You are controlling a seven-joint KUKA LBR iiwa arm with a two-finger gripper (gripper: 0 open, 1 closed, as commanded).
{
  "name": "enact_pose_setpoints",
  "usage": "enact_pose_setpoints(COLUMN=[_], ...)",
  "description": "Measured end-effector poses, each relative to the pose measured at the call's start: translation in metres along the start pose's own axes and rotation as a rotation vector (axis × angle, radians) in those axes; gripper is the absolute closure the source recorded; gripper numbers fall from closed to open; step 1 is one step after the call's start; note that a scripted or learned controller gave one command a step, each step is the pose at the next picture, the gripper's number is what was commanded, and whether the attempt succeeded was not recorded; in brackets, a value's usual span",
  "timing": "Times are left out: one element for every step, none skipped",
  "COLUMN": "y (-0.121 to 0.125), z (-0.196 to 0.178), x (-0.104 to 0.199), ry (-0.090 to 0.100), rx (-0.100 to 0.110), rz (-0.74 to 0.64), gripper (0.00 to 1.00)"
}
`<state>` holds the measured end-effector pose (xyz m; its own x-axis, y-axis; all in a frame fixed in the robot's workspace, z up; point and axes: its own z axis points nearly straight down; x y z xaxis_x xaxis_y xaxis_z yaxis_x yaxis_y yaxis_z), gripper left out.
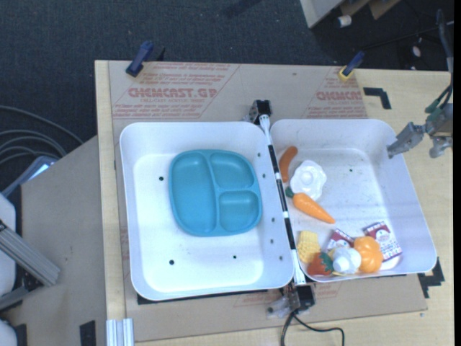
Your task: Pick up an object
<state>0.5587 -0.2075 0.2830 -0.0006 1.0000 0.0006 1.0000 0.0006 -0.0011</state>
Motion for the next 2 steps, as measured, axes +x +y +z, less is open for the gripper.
enact_pose_setpoints(y=[-0.060,0.056], z=[0.112,0.199], x=[0.016,0.084], ry=[0.000,0.000], rx=[0.001,-0.001], rz=[0.000,-0.001], gripper=[0.00,0.00])
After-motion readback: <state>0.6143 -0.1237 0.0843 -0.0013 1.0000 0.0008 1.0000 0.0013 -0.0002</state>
